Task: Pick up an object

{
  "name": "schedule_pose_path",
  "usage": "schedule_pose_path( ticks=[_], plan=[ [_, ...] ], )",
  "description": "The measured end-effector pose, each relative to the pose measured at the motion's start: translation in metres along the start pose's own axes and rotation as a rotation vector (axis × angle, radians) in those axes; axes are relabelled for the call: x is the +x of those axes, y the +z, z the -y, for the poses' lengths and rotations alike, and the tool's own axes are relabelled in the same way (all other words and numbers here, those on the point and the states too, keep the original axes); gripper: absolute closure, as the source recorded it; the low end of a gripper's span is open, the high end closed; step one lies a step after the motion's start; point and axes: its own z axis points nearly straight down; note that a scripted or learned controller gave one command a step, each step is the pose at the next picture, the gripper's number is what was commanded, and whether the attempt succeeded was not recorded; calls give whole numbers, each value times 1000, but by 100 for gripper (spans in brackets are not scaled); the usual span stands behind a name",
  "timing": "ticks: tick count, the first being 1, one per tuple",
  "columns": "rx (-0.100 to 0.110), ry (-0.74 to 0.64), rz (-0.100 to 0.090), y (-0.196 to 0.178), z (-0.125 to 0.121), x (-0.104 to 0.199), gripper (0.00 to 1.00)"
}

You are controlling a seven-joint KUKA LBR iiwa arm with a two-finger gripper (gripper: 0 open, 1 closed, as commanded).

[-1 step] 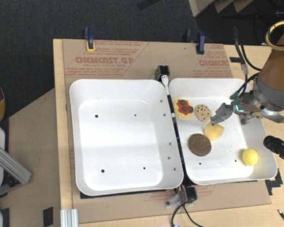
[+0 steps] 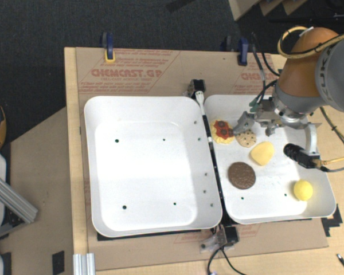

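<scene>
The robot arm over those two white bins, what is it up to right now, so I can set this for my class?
A grey arm with an orange band reaches in from the right over the right bin. Its gripper hangs low by a pale speckled cookie, next to a red and yellow item. Nothing is visibly held yet. A brown disc, a yellow lump and a yellow ball also lie in that bin, beside the left bin.

Two blue clamps [image 2: 108, 40] are gripping the brown surface [image 2: 155, 65] at twelve o'clock; an aluminium rail [image 2: 11, 200] is lying at eight o'clock.
</scene>
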Motion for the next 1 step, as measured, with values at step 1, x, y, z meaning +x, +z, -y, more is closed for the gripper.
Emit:
schedule_pose_path(
  ticks=[1],
  plan=[
    [8, 4, -3, 44, 13, 8, 0]
  ],
)
